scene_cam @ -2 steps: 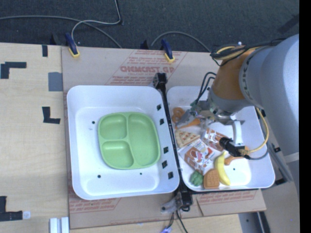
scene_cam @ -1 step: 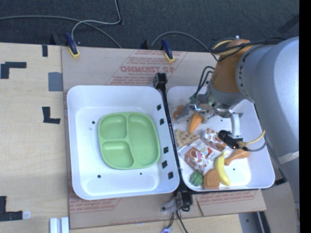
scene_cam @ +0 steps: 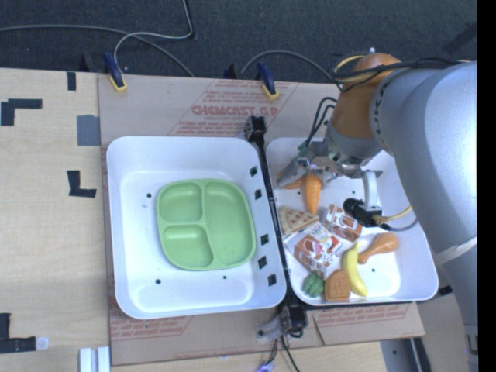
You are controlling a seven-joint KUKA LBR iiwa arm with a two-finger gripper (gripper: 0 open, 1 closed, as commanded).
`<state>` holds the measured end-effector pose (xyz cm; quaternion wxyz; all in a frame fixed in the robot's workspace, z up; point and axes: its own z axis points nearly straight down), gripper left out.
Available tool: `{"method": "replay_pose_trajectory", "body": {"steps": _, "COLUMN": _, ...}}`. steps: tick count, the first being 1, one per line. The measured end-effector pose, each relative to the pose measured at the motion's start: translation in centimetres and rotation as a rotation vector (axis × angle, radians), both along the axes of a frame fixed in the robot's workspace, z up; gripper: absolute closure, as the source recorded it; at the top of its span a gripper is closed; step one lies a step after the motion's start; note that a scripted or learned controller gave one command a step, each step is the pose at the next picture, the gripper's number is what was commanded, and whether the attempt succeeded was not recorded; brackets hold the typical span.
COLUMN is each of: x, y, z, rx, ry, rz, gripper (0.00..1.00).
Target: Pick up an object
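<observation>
The grey arm (scene_cam: 434,130) reached in from the right, its orange band (scene_cam: 358,103) above the wrist, and the gripper (scene_cam: 310,178) sat low over the upper left part of the right bin (scene_cam: 418,281). An orange carrot (scene_cam: 311,193) stood just under the gripper, pointing down toward the near edge; whether the claw was apart, together or clamped on the carrot could not be told, since the wrist hid the fingers. Near the carrot, a cracker (scene_cam: 294,220) lay against the bin's left wall, with two printed snack packets (scene_cam: 318,250) beside and below it. Further toward the near edge lay a yellow banana (scene_cam: 353,271), a drumstick (scene_cam: 377,246) to its right, a round brown cookie (scene_cam: 337,286) and a small green piece (scene_cam: 313,284) at the corner. The left bin (scene_cam: 132,285) held a green divided plate (scene_cam: 206,224) lying flat near its middle. Both bins rested on a cardboard sheet (scene_cam: 194,103) held by blue and yellow clamps (scene_cam: 116,78) at the far edge
</observation>
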<state>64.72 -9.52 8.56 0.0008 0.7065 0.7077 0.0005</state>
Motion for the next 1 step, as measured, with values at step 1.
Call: {"method": "replay_pose_trajectory", "body": {"steps": 1, "x": -0.08, "y": 0.06, "z": 0.94, "rx": 0.002, "ry": 0.003, "rz": 0.0, "gripper": 1.0}}
